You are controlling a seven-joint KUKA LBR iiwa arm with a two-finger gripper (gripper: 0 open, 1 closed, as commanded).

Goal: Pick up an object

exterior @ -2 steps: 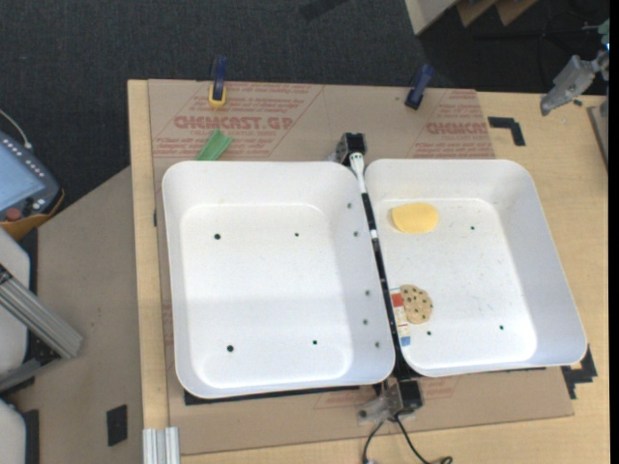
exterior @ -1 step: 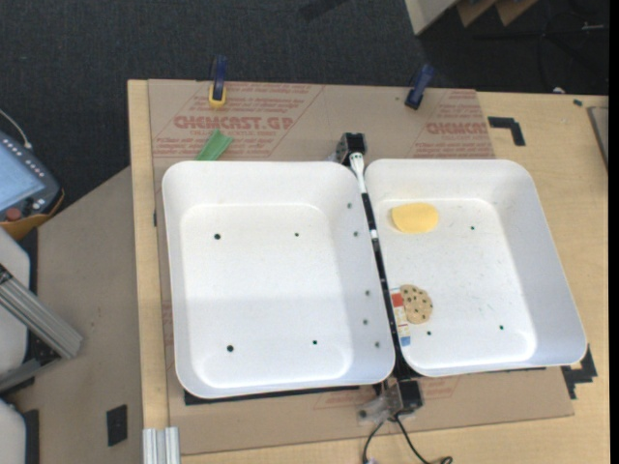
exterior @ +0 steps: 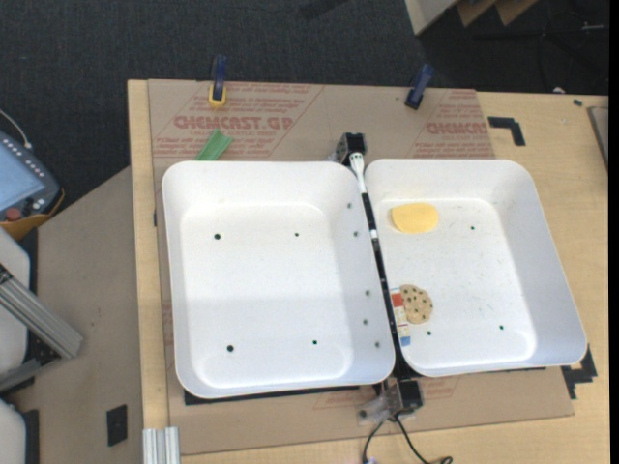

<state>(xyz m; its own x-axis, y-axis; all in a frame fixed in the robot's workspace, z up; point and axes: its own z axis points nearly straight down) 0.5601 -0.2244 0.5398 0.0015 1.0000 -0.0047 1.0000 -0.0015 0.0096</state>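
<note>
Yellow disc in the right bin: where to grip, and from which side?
Judging from this view: come straight down on the yellow disc and pinch across its width at the rim. It looks to lie flat on the floor of the right bin, so its sides offer little to hold. It sits near the bin's left wall, so set the fingers parallel to that wall, where there is open floor.
</note>
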